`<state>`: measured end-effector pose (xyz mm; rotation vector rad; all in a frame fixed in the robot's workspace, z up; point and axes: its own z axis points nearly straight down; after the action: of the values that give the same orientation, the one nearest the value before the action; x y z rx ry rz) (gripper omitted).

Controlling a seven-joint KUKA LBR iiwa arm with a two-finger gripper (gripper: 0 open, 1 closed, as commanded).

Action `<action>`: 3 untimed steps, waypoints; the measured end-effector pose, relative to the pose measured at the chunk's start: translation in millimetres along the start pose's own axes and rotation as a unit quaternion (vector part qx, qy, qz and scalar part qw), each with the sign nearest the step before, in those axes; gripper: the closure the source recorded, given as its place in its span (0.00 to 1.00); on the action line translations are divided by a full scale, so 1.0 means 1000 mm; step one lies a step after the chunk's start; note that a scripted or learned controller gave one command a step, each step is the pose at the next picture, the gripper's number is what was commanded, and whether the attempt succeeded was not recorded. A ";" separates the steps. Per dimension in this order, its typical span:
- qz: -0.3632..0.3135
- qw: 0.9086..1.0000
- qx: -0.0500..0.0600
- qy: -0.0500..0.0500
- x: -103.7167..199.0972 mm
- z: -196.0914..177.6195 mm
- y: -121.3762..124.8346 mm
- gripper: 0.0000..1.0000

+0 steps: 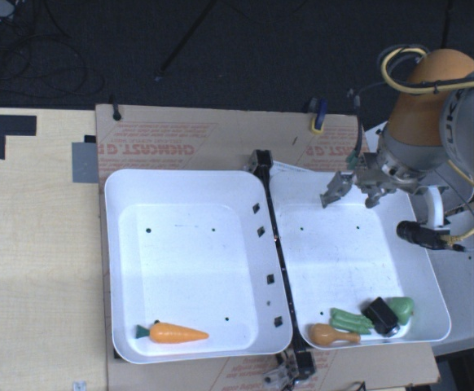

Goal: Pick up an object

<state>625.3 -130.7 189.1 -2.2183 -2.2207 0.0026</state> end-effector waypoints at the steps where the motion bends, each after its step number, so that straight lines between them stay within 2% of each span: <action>1: 0.001 1.000 -0.009 -0.004 -0.046 -0.152 0.020 0.00; 2: -0.007 1.000 0.000 0.002 0.131 -0.135 0.018 0.00; 3: -0.002 1.000 0.001 0.000 0.121 -0.144 0.018 1.00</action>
<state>643.9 -9.8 333.7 -2.2140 -2.2235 0.0060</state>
